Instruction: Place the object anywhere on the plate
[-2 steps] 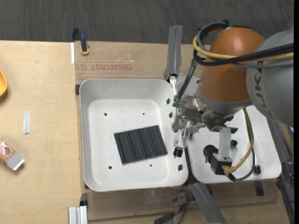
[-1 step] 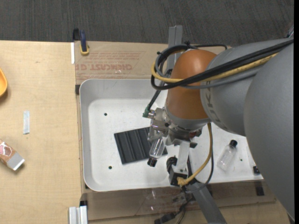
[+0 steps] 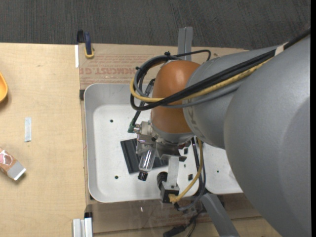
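Observation:
My gripper [image 3: 146,158] hangs low inside the left white bin [image 3: 101,132], below the orange band [image 3: 173,98] of the arm. A flat black rectangular object [image 3: 129,155] lies on the bin floor right beside and partly under the gripper. The wrist and its cables hide where they meet, so I cannot tell whether they touch. At the far left edge of the view an orange curved rim [image 3: 2,89], possibly the plate, pokes in over the wooden bench.
On the bench left of the bin lie a small grey strip [image 3: 28,130] and a red-and-white packet [image 3: 12,165]. A blue and yellow clamp [image 3: 87,44] sits at the bin's far left corner. The grey arm covers the right half of the view.

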Action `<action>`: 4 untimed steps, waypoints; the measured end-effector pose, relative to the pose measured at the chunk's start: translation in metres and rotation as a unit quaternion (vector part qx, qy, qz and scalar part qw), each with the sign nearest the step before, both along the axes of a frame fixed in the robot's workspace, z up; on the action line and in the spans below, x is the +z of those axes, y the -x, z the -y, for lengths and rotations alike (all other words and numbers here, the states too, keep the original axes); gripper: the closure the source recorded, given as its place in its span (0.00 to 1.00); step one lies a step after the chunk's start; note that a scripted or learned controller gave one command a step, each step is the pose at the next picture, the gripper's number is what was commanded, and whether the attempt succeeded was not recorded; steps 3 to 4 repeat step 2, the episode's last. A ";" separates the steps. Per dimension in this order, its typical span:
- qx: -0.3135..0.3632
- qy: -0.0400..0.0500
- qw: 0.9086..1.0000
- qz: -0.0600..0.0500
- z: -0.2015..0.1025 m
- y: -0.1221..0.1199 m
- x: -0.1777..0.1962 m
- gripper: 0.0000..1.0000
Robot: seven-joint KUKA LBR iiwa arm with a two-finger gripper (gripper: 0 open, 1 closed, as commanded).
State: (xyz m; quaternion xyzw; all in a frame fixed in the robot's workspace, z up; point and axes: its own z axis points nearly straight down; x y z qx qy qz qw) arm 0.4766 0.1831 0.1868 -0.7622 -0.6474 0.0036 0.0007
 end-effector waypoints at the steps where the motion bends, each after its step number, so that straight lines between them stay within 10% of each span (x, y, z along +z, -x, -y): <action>1: 0.107 -0.001 0.994 0.001 -0.045 -0.001 0.063 1.00; 2: 0.107 0.000 0.994 0.001 -0.045 -0.001 0.063 0.00; 4: 0.107 0.000 0.994 0.001 -0.045 -0.001 0.063 0.00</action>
